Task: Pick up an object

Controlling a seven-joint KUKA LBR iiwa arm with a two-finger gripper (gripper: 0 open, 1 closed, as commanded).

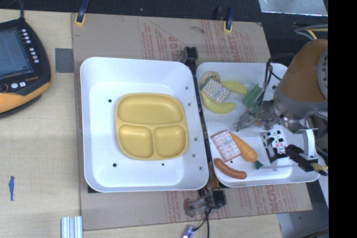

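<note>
On the worktop (44, 175), the right bin (290, 176) held the arm (304, 81); its gripper (248, 120) hovered above the carrot (244, 147), grip unclear. A good pick meant descending squarely over the carrot, clear of the card (225, 145).

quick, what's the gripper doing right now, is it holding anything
Gripper: low over the right bin, beside the carrot; open or closed cannot be told, and no object shows between its fingers.
</note>
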